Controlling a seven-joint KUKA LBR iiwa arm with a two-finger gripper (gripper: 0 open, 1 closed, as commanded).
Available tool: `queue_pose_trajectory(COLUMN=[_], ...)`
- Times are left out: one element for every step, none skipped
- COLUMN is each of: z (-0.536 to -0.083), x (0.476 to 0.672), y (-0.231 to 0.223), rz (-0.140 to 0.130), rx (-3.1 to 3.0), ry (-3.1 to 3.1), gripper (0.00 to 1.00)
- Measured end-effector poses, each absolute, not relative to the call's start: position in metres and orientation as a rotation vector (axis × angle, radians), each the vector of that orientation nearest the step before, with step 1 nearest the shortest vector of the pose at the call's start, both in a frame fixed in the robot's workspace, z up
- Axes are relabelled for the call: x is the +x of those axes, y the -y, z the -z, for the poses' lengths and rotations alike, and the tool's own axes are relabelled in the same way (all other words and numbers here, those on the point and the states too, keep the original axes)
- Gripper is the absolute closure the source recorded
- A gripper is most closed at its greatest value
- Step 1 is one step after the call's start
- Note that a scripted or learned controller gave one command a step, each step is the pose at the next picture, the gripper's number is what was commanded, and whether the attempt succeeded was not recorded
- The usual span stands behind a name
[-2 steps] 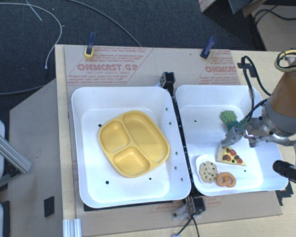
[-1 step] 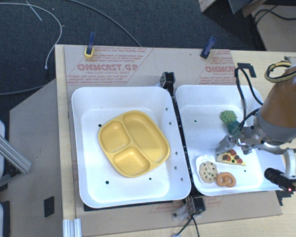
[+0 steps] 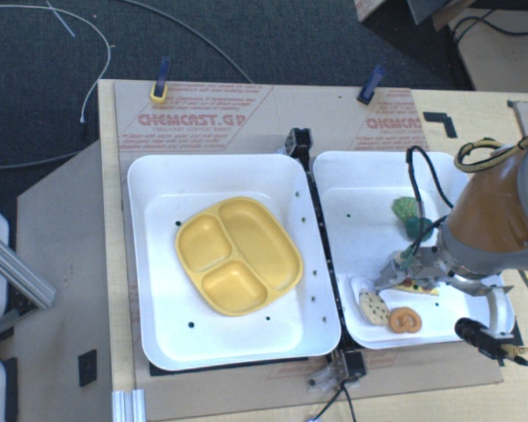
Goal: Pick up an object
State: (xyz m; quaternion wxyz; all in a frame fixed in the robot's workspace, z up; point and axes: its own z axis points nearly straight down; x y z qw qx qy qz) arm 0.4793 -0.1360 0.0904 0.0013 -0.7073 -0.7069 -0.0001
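The bench, a pale board printed with red lettering, fills most of the frame, with dark carpet above it. Two clamps, one with a yellow jaw, sit on its far edge.

The left bin sits centre-left and holds a yellow three-compartment plate, lying flat and slightly turned. The right bin touches it along a black seam.

The arm, with its orange band, comes in from the right edge and hangs over the lower right of the right bin. Its gripper points left and low among the small items there; how far the fingers stand apart cannot be told, nor whether anything is held.

A green toy lies just above the gripper. A speckled beige cracker-like piece lies below it, and an orange ring-shaped pretzel-like toy sits just beside that, near the bin's front wall.
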Motion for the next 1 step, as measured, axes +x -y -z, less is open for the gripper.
queue_pose_trajectory(z=[-0.0881], x=[0.4811], y=[0.1369], rz=[0.004], rx=[-2.225], ry=[2.221], gripper=[0.0])
